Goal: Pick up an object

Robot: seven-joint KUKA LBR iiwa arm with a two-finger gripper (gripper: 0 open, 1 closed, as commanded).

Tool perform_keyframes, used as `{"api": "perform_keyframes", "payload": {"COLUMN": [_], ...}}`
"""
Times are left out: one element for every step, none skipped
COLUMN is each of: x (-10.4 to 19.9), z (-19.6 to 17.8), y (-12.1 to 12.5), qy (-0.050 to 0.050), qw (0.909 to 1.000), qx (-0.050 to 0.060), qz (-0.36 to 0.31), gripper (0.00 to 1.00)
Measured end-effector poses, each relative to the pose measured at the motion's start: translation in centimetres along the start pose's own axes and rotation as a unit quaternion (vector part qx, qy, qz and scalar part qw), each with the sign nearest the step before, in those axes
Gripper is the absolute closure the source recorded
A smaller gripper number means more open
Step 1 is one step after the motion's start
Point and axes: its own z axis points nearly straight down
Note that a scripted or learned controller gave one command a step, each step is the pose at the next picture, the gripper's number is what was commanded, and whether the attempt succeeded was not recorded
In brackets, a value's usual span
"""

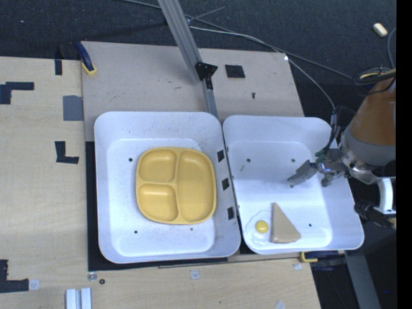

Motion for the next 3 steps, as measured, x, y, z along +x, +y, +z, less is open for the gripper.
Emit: {"api": "perform_keyframes", "payload": {"x": [-0.4, -0.3, 0.4], "z": [5.7, 4.5, -1.5], "y": [-0.9, -0.8, -0.8], "qy": [0.000, 0.001, 0.000], "qw": [1.0000, 1.0000, 1.0000], "qx": [0.000, 0.000, -0.003], "qz": [0.000, -0.001, -0.001], "gripper": [0.00, 1.00, 1.00]}}
